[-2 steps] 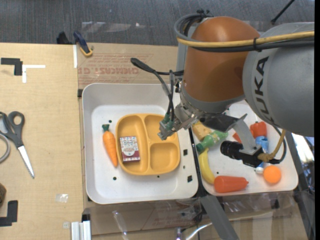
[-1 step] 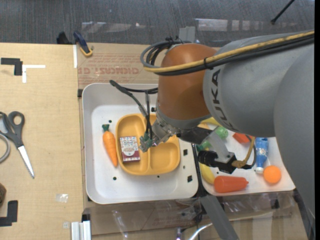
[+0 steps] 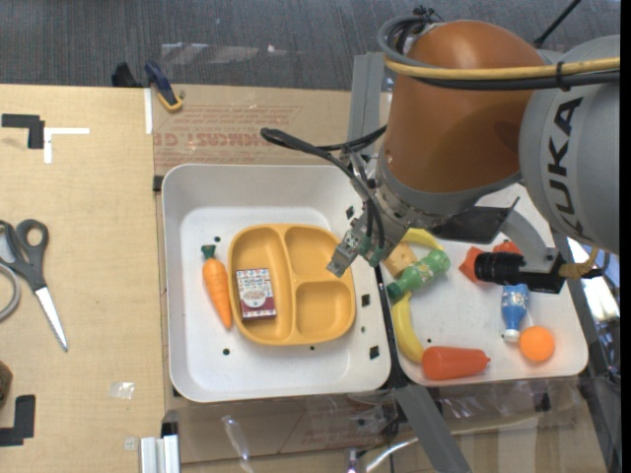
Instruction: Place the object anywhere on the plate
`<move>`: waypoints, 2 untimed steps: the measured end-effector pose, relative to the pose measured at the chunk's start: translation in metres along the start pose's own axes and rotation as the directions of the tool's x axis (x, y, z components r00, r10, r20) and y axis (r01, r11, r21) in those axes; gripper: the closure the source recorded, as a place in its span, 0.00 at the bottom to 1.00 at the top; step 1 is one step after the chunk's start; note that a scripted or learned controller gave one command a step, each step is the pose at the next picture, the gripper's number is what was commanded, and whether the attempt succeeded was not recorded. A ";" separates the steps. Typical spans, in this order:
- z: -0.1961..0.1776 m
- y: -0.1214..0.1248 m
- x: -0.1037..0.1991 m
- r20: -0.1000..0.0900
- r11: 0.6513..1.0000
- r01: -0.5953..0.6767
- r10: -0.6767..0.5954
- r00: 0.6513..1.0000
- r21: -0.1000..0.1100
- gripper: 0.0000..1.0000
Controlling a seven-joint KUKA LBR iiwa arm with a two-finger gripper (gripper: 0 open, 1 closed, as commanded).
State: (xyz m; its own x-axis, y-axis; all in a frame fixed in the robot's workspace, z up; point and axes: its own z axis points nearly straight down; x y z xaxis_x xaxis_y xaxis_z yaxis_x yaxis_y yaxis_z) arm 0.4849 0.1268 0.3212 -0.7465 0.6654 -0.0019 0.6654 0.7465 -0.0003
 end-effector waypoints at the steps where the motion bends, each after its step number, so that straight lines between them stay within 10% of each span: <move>1: 0.000 0.000 0.000 0.000 1.000 0.000 0.000 1.000 0.000 0.00; 2: 0.123 0.082 -0.009 -0.003 0.999 0.034 -0.034 0.999 0.003 0.00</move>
